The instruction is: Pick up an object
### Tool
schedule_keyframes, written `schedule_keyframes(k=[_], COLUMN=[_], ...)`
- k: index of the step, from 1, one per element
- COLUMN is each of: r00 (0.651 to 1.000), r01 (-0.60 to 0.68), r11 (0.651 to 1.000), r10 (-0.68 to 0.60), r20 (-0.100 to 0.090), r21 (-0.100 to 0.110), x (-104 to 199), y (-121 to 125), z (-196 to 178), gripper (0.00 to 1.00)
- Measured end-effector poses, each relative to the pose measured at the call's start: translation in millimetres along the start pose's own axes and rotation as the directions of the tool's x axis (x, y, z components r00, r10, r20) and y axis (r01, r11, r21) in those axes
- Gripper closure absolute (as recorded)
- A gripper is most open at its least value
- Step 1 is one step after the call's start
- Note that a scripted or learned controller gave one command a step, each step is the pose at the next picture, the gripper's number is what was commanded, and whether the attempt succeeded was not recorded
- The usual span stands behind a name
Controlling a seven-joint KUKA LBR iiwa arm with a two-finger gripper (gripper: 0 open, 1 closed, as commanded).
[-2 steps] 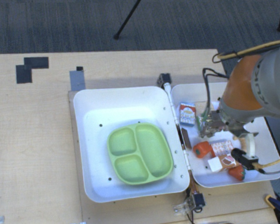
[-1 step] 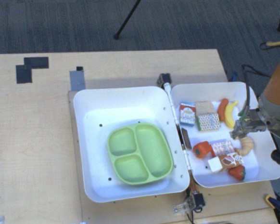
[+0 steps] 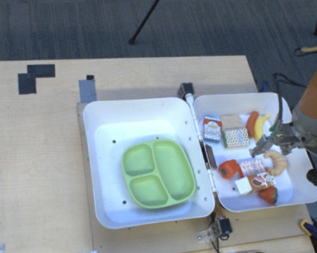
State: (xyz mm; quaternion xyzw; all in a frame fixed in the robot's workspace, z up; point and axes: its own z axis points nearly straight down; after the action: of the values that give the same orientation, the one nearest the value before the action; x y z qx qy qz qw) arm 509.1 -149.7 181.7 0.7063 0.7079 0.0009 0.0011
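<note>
The right bin (image 3: pixel 300 191) holds several toy foods. At its back lie a blue and red carton (image 3: pixel 212 129), a speckled box (image 3: pixel 235 134), an orange-red piece (image 3: pixel 252 123) and a yellow banana (image 3: pixel 263 125). Nearer the front are a red pepper (image 3: pixel 227 169), a pink wrapped packet (image 3: pixel 253 167), a tan croissant (image 3: pixel 277 162), a white block (image 3: pixel 243 186) and a strawberry (image 3: pixel 269 195). My gripper (image 3: pixel 265 144) reaches in from the right and hangs low over the bin's middle. It sits just above the croissant and right of the speckled box.
The left bin (image 3: pixel 103 155) holds a green divided plate (image 3: pixel 158 173). A black clamp (image 3: pixel 186 89) sits at the back between the bins. Cables and a connector (image 3: pixel 221 227) lie at the front edge. Wooden bench surface stretches to the left.
</note>
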Motion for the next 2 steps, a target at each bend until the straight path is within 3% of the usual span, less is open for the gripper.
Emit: schedule_keyframes(k=[1, 2], r00=[1.000, 1.000], r01=[-0.002, 0.000], r11=[1.000, 1.000], r10=[0.002, 0.000], r20=[0.001, -0.001], r21=[-0.002, -0.002], x=[28.0, 29.2], y=[-11.1, -10.3], z=[87.3, 77.4], gripper=[0.00, 1.00])
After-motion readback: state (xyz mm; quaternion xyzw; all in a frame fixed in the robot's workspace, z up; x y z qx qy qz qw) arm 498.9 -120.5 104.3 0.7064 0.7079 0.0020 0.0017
